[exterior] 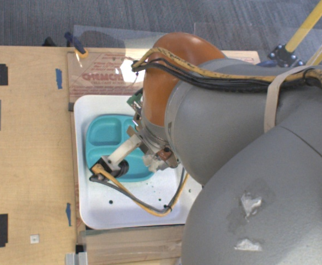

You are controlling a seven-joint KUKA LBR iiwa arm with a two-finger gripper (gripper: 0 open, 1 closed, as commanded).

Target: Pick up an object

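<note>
- The grey arm (249, 148) reaches in from the right and covers most of the bench on that side. Its orange band (169, 76) sits right above the action.
- The wooden bench (28, 148) stretches off to the left, well away from the work.
- The white bin (95, 214) is where it all happens, and the wrist is low inside it.
- A teal divided plate (103, 132) lies flat in the upper left part of the bin. In my judgement it is the only real candidate for the pick.
- The gripper (153, 158) is down at the plate's right edge, over or against it. The wrist hides the contact, so I cannot tell whether the gripper is open or closed, or whether it has anything.
- A few small dark specks (111, 202) dot the bin floor below the plate. They are too tiny to name.
- Risks, as I judge them:
  - The plate is wide, shallow and smooth. A grab on the rim alone could slip, or tip it as it lifts.
  - Coming down on the flat of the plate would catch nothing.
  - A sideways nudge could shove the plate against the bin wall.
  - The yellow cable (144, 206) loops across the bin floor just beside the plate and could snag or drag it.
</note>
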